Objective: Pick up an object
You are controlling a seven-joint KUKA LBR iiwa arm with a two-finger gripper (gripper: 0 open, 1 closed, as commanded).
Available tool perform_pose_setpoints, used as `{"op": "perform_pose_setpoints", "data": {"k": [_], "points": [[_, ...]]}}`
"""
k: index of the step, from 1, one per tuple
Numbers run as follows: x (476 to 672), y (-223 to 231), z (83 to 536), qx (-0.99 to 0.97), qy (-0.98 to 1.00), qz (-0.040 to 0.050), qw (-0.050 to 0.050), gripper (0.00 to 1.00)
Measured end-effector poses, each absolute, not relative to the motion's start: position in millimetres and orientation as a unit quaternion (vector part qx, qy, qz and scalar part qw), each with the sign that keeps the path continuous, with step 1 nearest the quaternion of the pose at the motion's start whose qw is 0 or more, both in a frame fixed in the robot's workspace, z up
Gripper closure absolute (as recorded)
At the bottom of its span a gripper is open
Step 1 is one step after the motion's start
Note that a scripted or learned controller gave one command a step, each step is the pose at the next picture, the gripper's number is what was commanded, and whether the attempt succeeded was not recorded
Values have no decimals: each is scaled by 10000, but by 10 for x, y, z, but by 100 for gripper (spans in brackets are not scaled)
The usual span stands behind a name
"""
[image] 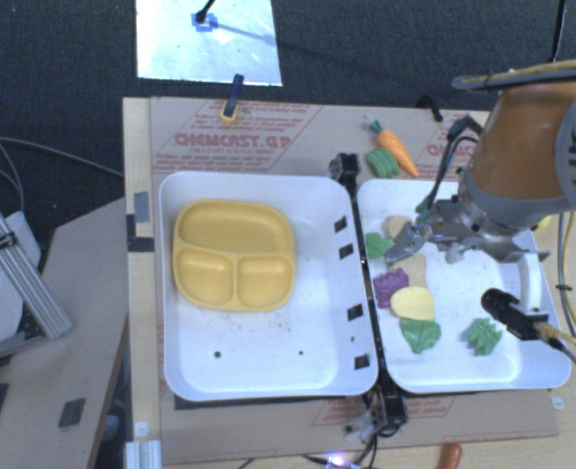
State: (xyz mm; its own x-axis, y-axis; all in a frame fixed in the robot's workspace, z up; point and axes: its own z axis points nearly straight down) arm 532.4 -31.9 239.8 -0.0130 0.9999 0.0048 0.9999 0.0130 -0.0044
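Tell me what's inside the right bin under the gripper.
The right bin holds a purple piece, a yellow piece and two green pieces. The gripper and arm cover whatever lies beneath them.

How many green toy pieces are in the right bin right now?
3: one by the bin's left wall beside the gripper, one near the front, one front right. The arm may hide more.

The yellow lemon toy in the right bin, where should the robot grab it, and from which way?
Best guess: grip the yellow lemon across its narrow middle, coming straight down from above. It lies flat and rounded, so its top is open. The purple grapes crowd its left and green toy sits just below, so the fingers should close where the gaps are, upper right and lower left.
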Motion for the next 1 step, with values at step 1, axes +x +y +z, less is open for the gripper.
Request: {"op": "perform_pose_setpoints", "data": {"k": [1], "points": [[4843,9,1815,-7049,-7093,11,29,0]]}}
